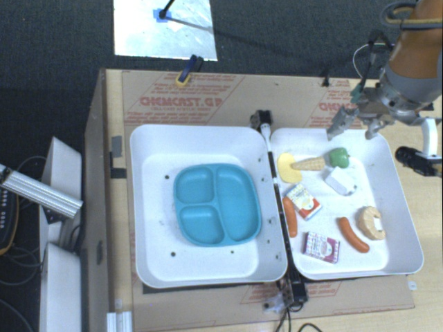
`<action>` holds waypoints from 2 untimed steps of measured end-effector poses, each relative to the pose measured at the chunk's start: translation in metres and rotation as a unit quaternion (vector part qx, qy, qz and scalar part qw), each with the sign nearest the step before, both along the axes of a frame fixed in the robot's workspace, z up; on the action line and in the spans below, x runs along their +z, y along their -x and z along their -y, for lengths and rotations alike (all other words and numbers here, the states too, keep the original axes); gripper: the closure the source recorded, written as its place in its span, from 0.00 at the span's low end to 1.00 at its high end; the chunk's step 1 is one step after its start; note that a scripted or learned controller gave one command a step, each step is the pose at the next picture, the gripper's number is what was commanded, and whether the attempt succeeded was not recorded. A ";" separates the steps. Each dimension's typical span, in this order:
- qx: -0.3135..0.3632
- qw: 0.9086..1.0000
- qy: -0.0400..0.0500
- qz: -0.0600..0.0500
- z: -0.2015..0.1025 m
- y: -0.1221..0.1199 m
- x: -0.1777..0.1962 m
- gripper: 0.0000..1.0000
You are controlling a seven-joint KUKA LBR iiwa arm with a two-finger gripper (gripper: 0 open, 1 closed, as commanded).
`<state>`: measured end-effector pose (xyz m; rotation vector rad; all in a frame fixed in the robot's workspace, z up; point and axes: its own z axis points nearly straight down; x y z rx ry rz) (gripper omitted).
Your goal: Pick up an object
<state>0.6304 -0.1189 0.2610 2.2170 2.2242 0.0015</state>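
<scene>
My gripper (356, 126) hangs open above the far edge of the right bin (401, 185), its two fingers spread with nothing between them. Just below it lie a green pepper-like toy (339, 157) and an ice-cream cone (309, 163). Further into the same bin are a yellow piece (287, 168), a white block (340, 181), a red-and-white packet (303, 202), two orange-red sausages (352, 234) (290, 217), a bagel (370, 223) and a pink carton (322, 247).
The left bin (149, 185) holds a blue divided plate (216, 204). A black divider (273, 178) runs between the bins. Cardboard lies under both bins; a foil sheet (165, 19) sits on the dark floor beyond.
</scene>
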 end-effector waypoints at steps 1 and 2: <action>-0.001 1.000 0.000 -0.001 0.022 0.001 -0.092 0.00; -0.001 1.000 0.000 -0.001 0.053 0.044 -0.172 0.00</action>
